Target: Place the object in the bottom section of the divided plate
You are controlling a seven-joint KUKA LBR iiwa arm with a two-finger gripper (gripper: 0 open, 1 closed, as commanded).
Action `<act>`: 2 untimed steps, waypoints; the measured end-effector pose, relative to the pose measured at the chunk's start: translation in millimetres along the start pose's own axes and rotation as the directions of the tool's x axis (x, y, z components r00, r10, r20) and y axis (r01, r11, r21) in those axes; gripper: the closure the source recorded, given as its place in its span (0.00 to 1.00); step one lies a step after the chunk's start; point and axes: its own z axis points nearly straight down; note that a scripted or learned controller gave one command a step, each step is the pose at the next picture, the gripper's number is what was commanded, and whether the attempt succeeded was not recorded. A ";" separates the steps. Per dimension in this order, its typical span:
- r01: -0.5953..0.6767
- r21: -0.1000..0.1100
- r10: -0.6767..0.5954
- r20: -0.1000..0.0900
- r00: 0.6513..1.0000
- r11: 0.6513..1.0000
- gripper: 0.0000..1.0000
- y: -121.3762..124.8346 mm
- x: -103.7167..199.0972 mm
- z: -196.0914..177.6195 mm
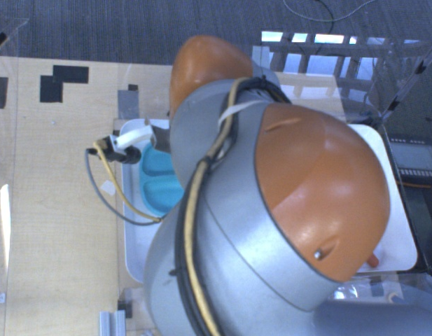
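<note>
The object named in the task could not be picked out. Most of the view was covered by the smooth grey arm with glossy orange domed caps (300, 208). A blue moulded divided plate (159, 184) was seen in the left white bin (131, 250), partly hidden. The gripper's state could not be told.
</note>
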 end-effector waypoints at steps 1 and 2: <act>0.457 -0.001 -0.457 -0.002 0.889 0.889 1.00 -0.7 -6.8 61.1; 0.457 -0.001 -0.457 0.002 0.889 0.889 1.00 12.5 -44.5 57.5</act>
